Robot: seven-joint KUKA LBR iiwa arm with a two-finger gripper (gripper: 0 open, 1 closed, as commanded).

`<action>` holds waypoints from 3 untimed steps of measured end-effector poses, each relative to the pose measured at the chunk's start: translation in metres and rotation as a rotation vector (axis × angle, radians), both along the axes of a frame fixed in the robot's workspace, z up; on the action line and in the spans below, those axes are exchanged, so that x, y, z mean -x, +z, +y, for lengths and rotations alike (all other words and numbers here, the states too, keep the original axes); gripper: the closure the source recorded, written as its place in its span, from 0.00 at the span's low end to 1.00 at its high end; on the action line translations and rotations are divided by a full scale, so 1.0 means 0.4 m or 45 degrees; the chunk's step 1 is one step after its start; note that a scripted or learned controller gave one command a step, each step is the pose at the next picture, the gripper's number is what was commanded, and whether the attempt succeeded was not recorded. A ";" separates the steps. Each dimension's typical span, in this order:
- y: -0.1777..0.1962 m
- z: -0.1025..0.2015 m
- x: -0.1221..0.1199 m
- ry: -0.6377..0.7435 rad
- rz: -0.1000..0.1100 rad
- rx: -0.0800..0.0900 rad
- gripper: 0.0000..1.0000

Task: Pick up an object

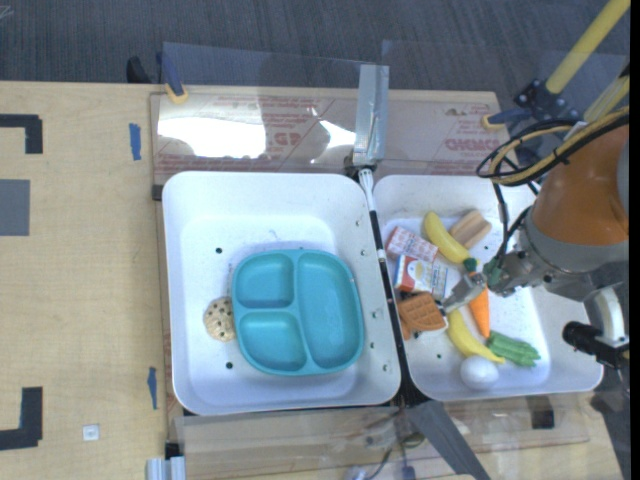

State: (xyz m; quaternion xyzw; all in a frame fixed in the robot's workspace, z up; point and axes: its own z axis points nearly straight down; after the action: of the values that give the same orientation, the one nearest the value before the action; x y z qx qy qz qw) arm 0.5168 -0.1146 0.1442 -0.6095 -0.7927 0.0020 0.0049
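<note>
Because the right bin is crowded with small play-food pieces lying close together, the main risk is a bad or double contact: the fingers could come down astride two items at once, or nudge one sideways and close on nothing. The gripper sits low over the middle of that bin, reaching in from the right, with a waffle-like brown piece just beside its tip, an orange carrot right under the wrist, and a red-and-white packet just above. A yellow banana and a tan block lie toward the far side; a second yellow banana, a green vegetable and a white egg lie toward the near side. Any of these could be the thing to lift, and the waffle piece and carrot look the likeliest. Rounded pieces may roll or squirt out of a pinch.

Whether the gripper is spread or closed cannot be made out at this size, and nothing is visibly held. The left bin holds a teal divided tray with a cookie touching its left edge, well apart from the arm.
</note>
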 end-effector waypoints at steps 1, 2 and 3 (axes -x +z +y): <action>-0.089 0.011 0.007 -0.246 -0.054 -0.003 0.00; 0.109 0.088 0.051 -0.114 -0.024 0.003 0.00; -0.027 0.046 0.064 0.082 -0.039 0.006 0.00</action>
State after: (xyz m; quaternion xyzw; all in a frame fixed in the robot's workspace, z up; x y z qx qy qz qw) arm 0.4910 -0.0961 0.1336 -0.5838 -0.8118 -0.0054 -0.0088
